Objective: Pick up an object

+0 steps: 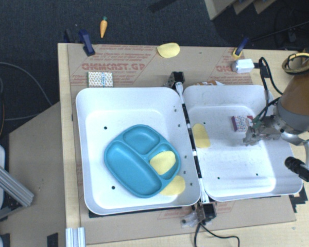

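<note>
My gripper (252, 136) is low inside the right bin (237, 181), near its right side. Above it are the grey wrist and the orange band (300, 92). A small pink-and-white patterned packet (240, 122) lies on the bin floor just up and left of the gripper, touching or almost touching it. A yellow piece (200, 136) rests against the right bin's left wall. In the left bin (95, 112) a blue divided plate (134, 161) holds a yellow piece (163, 161). Another yellow piece (173, 186) lies by the plate's lower right rim.
On the bench behind the bins lie a yellow piece (168, 50), a small patterned square (100, 78) and a white block (244, 65). Blue clamps (86, 42) hold the board's back corners. A black cable (265, 76) runs along the right bin's back right corner.
</note>
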You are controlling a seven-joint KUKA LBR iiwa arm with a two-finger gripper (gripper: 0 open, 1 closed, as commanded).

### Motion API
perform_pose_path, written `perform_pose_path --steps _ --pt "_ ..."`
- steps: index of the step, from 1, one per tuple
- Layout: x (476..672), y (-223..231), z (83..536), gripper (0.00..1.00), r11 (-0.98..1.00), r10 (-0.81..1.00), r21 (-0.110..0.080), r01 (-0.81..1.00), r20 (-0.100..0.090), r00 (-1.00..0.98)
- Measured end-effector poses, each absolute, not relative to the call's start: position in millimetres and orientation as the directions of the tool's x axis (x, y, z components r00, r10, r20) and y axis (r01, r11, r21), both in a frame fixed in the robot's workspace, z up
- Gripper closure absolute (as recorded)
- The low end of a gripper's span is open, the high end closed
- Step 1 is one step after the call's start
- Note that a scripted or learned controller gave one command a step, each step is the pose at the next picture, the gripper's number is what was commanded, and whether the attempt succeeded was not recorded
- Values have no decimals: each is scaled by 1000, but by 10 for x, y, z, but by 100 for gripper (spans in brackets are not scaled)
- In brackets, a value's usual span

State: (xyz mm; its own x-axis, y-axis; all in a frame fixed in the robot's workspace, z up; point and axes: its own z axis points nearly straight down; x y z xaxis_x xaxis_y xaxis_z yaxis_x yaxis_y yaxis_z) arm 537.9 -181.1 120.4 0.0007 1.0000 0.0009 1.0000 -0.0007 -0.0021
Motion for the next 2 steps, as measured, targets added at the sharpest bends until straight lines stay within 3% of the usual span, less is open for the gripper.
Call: perform_pose_path --steps 1,2 --pt "5382 -1807 1204 0 0 1000 -1 1000 1 0" --pt "6186 -2018 1156 0 2 1000 1 1000 -1 -2"
